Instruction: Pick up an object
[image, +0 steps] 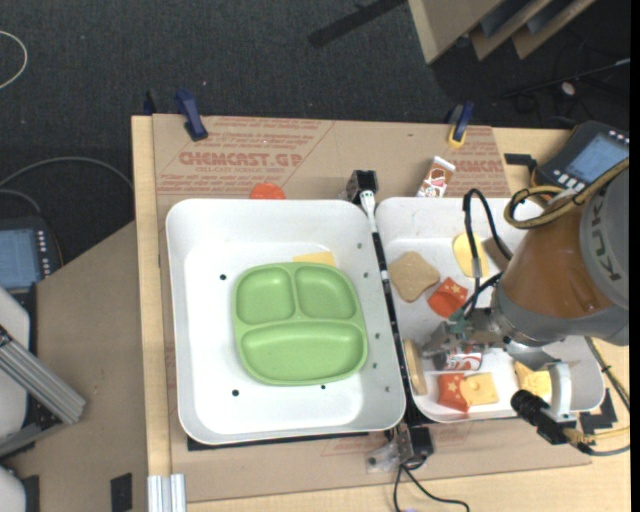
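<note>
My gripper (452, 350) hangs low inside the right bin (420, 212), over a small red-and-white packet (462, 362). Around it lie a tan bread-like slice (413, 273), a red piece (447, 297), a red block (453, 392) beside a yellow cheese-like square (482, 389), and a yellow round piece (463, 252) at the back. Nothing is visibly held between the fingers. The arm's orange band (548, 262) and grey wrist cover much of the bin's right half.
The left bin (200, 240) holds a green three-compartment plate (299, 323) with a pale yellow slice (315, 259) behind it. A small carton (436, 178) lies on the cardboard behind the bins. Black cables loop above the wrist. Clamps sit at the board's far edge.
</note>
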